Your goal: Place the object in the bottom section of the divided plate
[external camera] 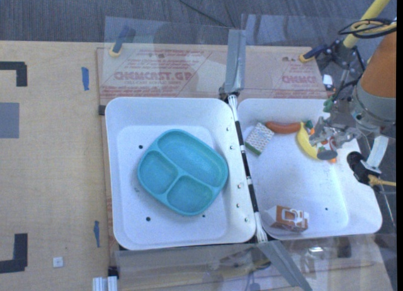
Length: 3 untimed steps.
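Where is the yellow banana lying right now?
The banana lies in the right bin, near its upper right corner, beside the orange carrot and right by the gripper.

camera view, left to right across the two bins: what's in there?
Blue divided plate in the left bin → small green-and-white packet → orange-and-white packet near the right bin's front → orange carrot-like piece → yellow banana → gripper right beside the banana.

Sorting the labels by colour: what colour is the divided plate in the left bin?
The divided plate is light blue, turquoise all over, seen plainly in the camera view.
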Tool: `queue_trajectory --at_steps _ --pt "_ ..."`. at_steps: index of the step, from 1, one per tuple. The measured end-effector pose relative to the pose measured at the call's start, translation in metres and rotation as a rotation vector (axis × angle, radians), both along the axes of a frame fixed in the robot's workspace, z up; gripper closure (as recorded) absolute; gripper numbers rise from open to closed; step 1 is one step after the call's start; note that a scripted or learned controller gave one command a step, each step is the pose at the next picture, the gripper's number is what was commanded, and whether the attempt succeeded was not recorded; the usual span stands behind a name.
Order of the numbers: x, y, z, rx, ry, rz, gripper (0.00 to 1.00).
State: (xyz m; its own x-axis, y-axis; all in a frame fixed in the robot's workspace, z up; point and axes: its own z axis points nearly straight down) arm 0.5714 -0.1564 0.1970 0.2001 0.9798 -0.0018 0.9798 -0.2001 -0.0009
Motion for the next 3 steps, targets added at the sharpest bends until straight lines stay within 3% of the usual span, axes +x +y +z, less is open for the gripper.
queue_trajectory --at_steps 1,2,3 --pt "0.013 0.078 0.036 0.001 -0.003 0.066 1.0" --pt "-0.017 0.147 -0.002 0.003 0.003 0.302 1.0" --pt "-0.016 0.208 -0.013 0.003 0.002 0.398 1.0"
